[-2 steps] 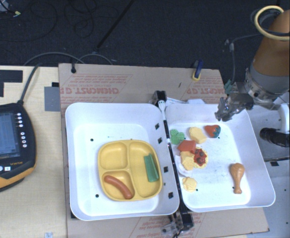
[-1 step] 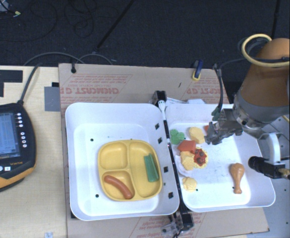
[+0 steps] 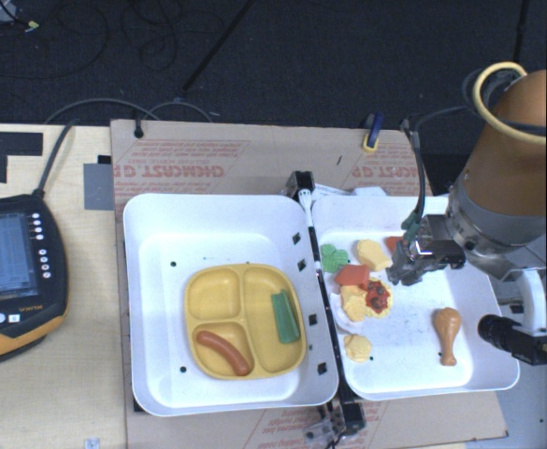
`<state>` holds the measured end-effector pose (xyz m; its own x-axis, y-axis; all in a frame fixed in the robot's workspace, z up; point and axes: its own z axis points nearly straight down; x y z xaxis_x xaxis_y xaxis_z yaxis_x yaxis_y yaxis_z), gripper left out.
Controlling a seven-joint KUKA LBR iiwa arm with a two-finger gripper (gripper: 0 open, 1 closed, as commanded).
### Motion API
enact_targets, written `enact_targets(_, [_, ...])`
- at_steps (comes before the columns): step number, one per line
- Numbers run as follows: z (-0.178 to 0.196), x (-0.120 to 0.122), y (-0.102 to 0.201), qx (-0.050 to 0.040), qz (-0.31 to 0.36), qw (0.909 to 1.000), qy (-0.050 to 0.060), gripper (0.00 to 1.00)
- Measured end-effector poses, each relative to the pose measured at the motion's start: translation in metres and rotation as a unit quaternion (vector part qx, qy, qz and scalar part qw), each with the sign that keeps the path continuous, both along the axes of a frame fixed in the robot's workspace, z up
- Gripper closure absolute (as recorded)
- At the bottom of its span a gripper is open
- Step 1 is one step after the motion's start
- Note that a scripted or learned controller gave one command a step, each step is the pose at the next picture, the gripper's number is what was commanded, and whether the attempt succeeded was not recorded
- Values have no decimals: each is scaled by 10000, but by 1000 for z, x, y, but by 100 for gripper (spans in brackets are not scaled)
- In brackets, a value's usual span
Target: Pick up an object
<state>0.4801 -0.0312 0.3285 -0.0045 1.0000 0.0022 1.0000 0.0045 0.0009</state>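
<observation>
While gripper point(image 3: 406, 267) state stays unclear, drumstick point(image 3: 447, 335) lies lengthwise, bone end toward camera, right bin point(image 3: 479, 377).

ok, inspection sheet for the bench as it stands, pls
Surface: two white bins, left bin and right bin, on cardboard.
Job's things: in the right bin, a drumstick, a pile of toy food by the divider and a yellow piece.
Clutter: yellow tray in the left bin, holding a sausage and a green stick.
Grippers: claw low over the right bin beside the pile.
Cables: several on the dark floor behind.
Surroundings: pendant at left.
</observation>
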Motion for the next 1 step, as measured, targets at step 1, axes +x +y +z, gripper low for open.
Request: enact_targets(1, [22, 1, 66, -3, 15, 10000, 10, 100])
